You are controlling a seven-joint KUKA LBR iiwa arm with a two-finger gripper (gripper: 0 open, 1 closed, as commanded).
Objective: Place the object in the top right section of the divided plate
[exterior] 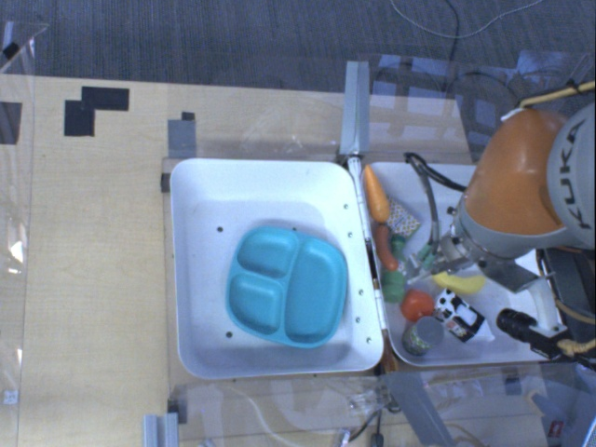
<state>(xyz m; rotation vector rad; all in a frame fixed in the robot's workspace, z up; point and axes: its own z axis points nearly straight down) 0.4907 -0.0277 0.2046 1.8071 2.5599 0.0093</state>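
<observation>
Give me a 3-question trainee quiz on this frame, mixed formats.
1. True or false: the blue divided plastic plate sits in the left white bin.
2. Which lies nearest the right white bin's top-left corner? A) orange carrot-shaped toy B) round red tomato-like toy C) black-and-white toy
3. Fill in: the plate's compartments hold ___ objects.

Key: 1 true; 2 A; 3 no.

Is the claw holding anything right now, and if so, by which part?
Cannot be told. The claw is down among the toys in the right bin, close to a yellow piece, but the arm hides whether anything sits between its fingers.
</observation>
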